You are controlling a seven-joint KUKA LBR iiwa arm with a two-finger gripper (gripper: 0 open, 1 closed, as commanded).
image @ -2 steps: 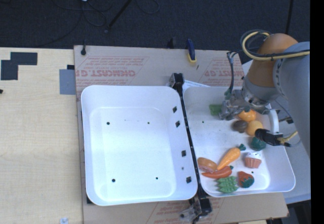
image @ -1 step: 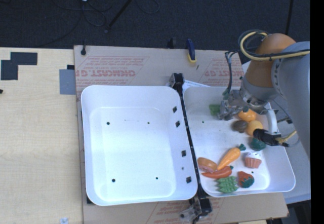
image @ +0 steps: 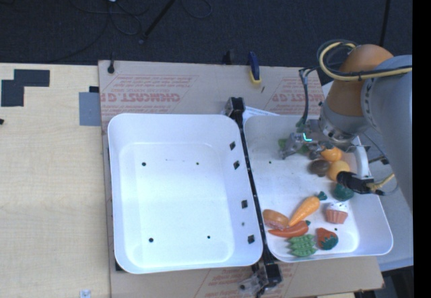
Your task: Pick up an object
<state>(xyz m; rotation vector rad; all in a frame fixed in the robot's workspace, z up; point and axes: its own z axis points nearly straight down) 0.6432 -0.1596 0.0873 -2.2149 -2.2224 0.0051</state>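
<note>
While the left bin (image: 175, 192) sits on the cardboard-covered bench (image: 168, 91) beside its twin, the toy food is gathered in the right bin (image: 273, 182), mostly toward its near and far-right parts. Going left to right there: a pale orange sausage-like piece (image: 275, 217) lies touching a red pepper (image: 288, 230), with a green leafy piece (image: 302, 246) just below them. A carrot (image: 305, 208) lies tilted above these, a strawberry (image: 327, 238) sits near the bin's front edge, and a pink cupcake (image: 336, 212) stands just right of the carrot. Farther back, a brown piece (image: 318, 168) and two orange-yellow pieces (image: 335, 162) cluster close under the arm (image: 367, 87). The gripper (image: 294, 146) hangs low over the bin's back area, apart from the carrot and cupcake; whether its jaws are spread or closed cannot be told, and nothing is seen between them.
</note>
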